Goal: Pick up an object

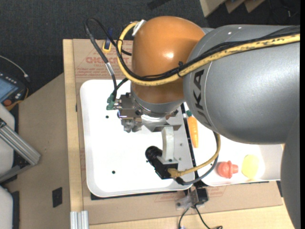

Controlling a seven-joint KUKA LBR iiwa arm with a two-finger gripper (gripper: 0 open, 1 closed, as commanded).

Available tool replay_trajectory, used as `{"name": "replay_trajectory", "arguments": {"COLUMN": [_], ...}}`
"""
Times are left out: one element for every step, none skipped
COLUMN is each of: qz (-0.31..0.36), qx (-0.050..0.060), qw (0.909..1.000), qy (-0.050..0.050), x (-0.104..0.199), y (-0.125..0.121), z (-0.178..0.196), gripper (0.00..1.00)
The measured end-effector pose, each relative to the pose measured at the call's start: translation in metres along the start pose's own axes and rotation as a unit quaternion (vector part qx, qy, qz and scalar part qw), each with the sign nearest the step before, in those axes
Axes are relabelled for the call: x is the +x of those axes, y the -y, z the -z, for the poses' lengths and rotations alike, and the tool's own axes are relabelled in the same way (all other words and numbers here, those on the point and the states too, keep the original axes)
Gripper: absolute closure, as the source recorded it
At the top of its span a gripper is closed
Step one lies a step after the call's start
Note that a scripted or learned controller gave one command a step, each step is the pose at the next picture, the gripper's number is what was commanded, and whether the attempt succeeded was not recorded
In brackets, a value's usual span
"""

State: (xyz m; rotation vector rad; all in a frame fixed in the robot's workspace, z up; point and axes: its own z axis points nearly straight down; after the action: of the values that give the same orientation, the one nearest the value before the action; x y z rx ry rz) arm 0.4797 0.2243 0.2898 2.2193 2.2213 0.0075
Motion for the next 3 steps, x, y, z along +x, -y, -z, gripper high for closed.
{"name": "replay_trajectory", "arguments": {"qz": [-0.001,-0.002,0.001], "qx": [0.005,0.005,0.001], "qw": [1.0000,1.0000,1.0000], "qy": [0.002,0.002,0.000], "x": [0.000,-0.022,0.002], "y": [-0.002,0.001,0.001], "z": [-0.025,-0.029,-0.002], "gripper": [1.00,1.00,1.00]}}
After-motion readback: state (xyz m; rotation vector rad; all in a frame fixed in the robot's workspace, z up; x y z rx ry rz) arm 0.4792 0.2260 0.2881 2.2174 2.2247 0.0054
